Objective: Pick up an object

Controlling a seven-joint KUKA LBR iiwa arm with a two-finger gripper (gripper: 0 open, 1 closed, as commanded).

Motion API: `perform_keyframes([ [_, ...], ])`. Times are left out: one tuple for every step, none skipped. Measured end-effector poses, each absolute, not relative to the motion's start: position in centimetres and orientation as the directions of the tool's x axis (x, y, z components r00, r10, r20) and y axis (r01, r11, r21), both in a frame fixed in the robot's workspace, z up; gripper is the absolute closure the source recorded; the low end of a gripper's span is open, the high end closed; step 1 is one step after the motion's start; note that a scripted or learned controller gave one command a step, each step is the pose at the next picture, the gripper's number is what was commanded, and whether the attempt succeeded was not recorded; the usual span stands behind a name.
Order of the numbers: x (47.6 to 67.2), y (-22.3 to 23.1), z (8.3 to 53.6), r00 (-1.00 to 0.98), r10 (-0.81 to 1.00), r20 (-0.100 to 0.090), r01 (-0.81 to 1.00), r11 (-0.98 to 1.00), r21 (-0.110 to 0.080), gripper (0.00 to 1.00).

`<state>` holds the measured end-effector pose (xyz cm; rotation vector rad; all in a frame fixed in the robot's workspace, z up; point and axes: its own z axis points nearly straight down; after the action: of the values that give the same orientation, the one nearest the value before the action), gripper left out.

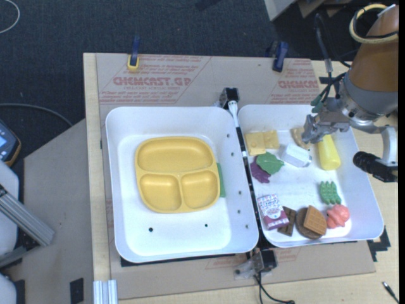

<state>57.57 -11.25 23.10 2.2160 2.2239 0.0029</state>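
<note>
Since the claw (314, 132) hangs low in the right bin (367, 223), its grip too blurry to tell, with the white block (295, 155) just below-left, it should drop straight and squeeze gently.

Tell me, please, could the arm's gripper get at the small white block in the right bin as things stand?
Probably yes. The gripper hangs just above and beside the white block, whose top is uncovered. The yellow bottle and purple-green toy lie close by, so space is tight.
</note>
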Motion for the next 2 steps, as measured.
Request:
perform_keyframes([
  [57.8,-6.1,24.0,-0.003,1.0,0.0,1.0,0.003,0.003,1.0],
  [58.8,-1.6,23.7,-0.002,1.0,-0.001,1.0,0.002,0.003,1.0],
])
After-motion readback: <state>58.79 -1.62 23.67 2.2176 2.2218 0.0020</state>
